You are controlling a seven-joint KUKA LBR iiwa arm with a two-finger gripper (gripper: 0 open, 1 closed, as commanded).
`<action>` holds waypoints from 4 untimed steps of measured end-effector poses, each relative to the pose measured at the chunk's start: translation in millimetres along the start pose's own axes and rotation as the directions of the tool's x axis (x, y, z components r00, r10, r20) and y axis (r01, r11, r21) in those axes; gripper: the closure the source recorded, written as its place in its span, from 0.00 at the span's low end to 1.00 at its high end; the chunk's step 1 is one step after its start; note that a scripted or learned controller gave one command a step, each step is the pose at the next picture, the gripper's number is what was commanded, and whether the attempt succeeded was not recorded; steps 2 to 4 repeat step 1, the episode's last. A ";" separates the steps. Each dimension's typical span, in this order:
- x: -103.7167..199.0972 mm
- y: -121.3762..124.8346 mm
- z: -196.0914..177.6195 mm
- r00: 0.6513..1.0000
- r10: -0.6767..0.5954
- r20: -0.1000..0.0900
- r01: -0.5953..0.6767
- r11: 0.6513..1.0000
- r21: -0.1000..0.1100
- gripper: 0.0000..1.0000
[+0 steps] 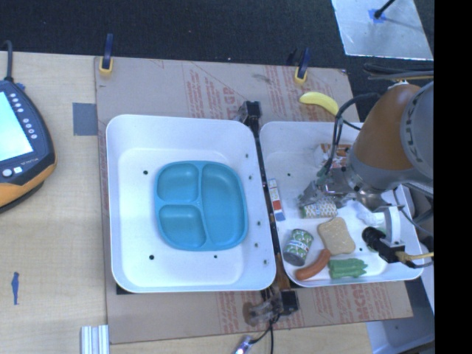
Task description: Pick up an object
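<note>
The grey arm with its orange band [383,135] reaches in from the right, its hand [318,195] lowered.

Two bins [118,198], one blue plate [200,204], one can [298,245]

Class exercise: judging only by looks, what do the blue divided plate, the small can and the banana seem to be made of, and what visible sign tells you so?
Blue divided plate: probably moulded plastic, going by its uniform colour, rounded compartments and soft sheen.
Small can: seemingly metal with a printed green label and a pale, shiny rim, though possibly a toy.
Banana: even yellow and smooth; likely plastic play food, but real fruit cannot be excluded.
</note>
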State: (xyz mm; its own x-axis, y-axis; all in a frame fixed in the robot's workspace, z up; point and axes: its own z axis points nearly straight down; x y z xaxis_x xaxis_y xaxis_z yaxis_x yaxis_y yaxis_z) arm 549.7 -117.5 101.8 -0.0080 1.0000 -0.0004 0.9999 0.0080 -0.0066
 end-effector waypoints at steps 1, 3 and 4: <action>83.6 1.2 -90.5 1.000 0.003 -0.002 -0.003 1.000 -0.005 1.00; 83.6 1.2 -90.5 1.000 0.003 -0.002 -0.003 1.000 -0.005 1.00; 83.6 1.2 -90.5 1.000 0.003 -0.002 -0.003 1.000 -0.005 1.00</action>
